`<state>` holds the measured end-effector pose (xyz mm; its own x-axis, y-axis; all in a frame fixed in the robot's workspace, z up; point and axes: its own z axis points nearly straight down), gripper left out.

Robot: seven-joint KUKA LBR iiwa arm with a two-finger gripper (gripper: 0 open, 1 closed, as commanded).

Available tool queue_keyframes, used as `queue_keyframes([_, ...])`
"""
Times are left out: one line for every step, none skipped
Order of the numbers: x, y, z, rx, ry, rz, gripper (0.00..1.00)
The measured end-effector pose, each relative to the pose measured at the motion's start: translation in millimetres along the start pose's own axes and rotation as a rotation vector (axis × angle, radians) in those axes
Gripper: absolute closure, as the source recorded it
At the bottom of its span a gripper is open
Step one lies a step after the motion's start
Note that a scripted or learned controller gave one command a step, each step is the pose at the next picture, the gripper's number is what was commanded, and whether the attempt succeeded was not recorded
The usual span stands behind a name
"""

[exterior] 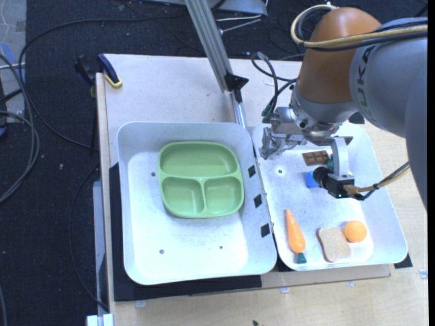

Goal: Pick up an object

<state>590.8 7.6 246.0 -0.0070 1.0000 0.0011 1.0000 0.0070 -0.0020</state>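
Note:
My gripper (270,145) hangs over the far left corner of the right bin (389,212), close to the divide between the two bins. Nothing shows beneath it but bare white floor. Just to its right lie a brown block (314,158) and a small blue object (312,179), partly hidden by the gripper's black cable fitting. An orange carrot (294,229) lies along the bin's left side, nearer the front. A tan bread slice (333,244) and an orange ball (355,231) sit at the front right.
The left bin (129,182) holds a green three-compartment plate (202,179). A slanted metal pole (214,39) comes down from the back to the bins' far edge. Cables loop off the arm's wrist over the right bin.

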Motion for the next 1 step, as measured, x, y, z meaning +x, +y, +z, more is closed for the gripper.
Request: queue_keyframes([56.0,-3.2,-3.0,-0.002,0.000,-0.002,1.00])
